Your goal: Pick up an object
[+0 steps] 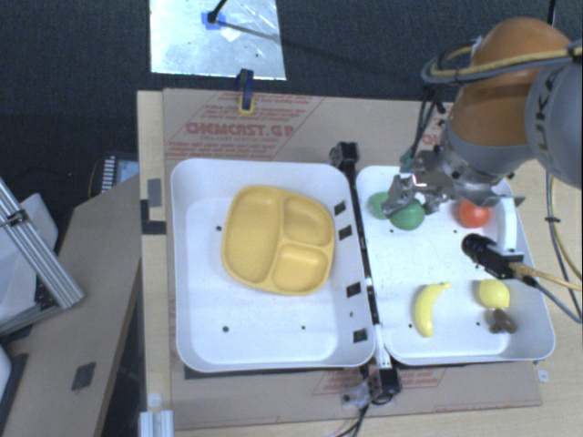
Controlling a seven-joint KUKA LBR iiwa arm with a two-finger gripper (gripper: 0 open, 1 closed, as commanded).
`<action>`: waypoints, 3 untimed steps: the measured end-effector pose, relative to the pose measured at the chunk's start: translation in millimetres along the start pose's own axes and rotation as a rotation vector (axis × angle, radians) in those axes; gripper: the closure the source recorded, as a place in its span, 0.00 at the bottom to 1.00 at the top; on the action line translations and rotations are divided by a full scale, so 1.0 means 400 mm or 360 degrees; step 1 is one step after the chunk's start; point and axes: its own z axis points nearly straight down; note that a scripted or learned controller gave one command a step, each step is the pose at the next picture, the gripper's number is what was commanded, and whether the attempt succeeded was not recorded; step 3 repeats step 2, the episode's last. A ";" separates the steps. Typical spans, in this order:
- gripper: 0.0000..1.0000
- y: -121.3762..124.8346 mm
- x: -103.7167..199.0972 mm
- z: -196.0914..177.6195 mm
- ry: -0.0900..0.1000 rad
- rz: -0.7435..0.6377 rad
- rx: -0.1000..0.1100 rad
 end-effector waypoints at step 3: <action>1.00 -0.051 0.234 0.036 0.0000 0.0001 0.0003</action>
